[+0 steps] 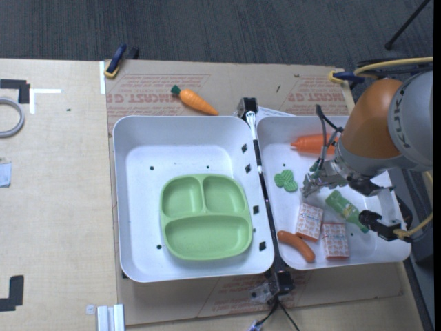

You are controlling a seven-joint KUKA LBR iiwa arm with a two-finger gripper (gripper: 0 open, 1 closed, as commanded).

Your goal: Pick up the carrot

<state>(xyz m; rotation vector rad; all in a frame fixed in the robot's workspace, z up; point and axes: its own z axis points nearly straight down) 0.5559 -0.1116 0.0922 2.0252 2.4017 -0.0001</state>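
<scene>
The small orange toy carrot with a green top [194, 101], lying on cardboard behind the left white bin [131, 185], looks light, rigid and slick, best pinched mid-body, while the gripper [315, 185] hangs over the right bin, apparently empty, spread unclear.

Bench [55, 205] w/ cardboard sheet [158, 88] — two white bins [127, 205] side by side, carrot [195, 101] behind left one.
</scene>
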